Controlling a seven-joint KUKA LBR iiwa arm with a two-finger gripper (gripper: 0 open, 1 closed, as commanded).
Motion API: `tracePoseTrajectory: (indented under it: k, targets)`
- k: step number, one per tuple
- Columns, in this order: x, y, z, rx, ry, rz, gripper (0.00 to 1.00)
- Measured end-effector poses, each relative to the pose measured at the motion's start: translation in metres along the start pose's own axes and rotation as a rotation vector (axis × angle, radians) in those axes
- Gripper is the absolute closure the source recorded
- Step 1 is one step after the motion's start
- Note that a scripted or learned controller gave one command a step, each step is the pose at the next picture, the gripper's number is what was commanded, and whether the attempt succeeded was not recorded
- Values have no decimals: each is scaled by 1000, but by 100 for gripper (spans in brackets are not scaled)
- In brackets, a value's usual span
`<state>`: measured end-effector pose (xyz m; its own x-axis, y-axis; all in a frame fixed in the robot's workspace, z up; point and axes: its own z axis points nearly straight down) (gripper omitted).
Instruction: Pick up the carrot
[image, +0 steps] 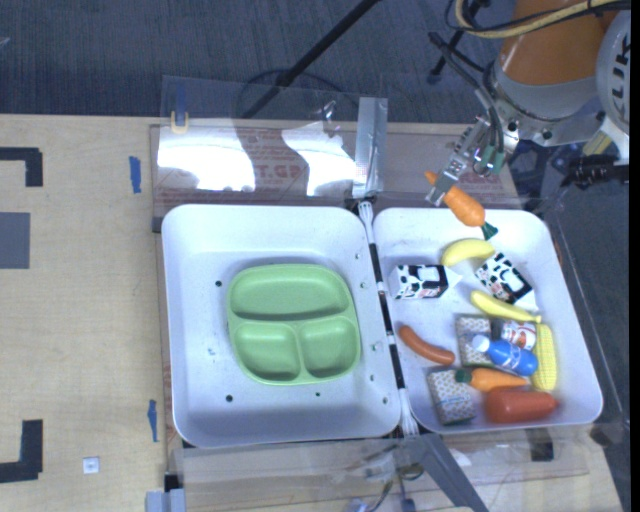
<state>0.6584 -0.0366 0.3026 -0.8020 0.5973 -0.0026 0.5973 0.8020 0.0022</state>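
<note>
Camera view has the claw up over the right bin's back edge, clamped on the carrot, which hangs clear of the other toys. Pickup looks basically done, assuming the grip holds.

Wooden bench under two white bins (side by side)

glossy white plastic bins — matt wooden bench
</note>
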Motion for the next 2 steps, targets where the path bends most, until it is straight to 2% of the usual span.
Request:
tracePoseTrajectory:
  k: [1, 2]
  targets:
    - [-21, -45, -95, -1, -4, 315, 100]
    - [17, 15, 39, 1, 1, 309, 100]
